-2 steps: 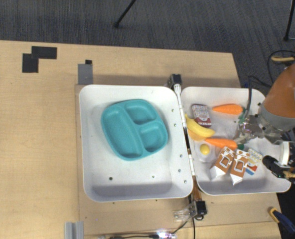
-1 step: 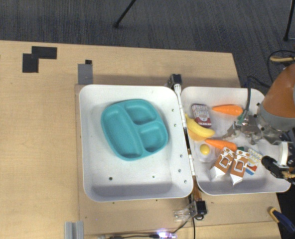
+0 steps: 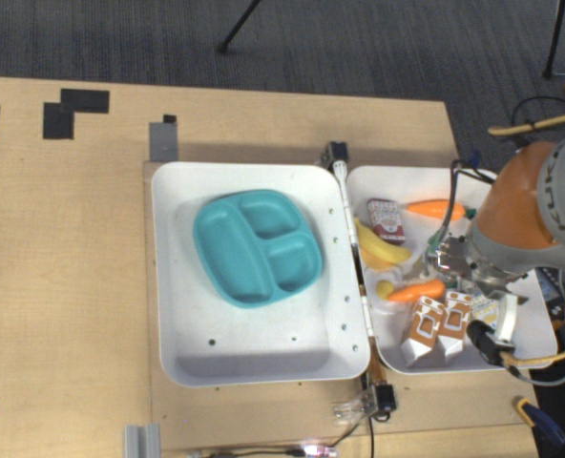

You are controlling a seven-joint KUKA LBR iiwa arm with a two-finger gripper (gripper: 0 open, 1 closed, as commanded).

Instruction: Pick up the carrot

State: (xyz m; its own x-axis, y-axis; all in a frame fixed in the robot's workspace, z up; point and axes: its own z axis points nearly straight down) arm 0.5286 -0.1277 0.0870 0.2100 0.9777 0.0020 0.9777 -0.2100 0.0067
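Two shallow white bins are seen side by side on the pale wooden counter (image 3: 63, 284). The left bin (image 3: 182, 351) occupies the middle of the frame and carries a teal divided plate (image 3: 257, 246), laid flat with its three compartments facing up. The right bin (image 3: 389, 356) sits toward the right of the frame and holds the smaller items.

Two carrots are seen in the right bin. One carrot (image 3: 416, 293) lies roughly level in the lower middle of that bin, its thick end pointing toward the left bin. A second carrot (image 3: 426, 209) lies near the bin's upper edge, partly covered by the arm. Between them a banana (image 3: 381, 247) is placed along the bin's left wall, with a small red-and-white packet (image 3: 386, 218) just above it. A brown-and-white carton (image 3: 435, 327) is seen below the lower carrot, near the bin's bottom edge.

The arm (image 3: 521, 208), grey with its orange band, reaches in from the right of the frame. The tool (image 3: 447, 263) is positioned low over the right bin, just beside the thin end of the lower carrot. Whether its opening is wide or narrow cannot be told, and no object is seen gripped in it.
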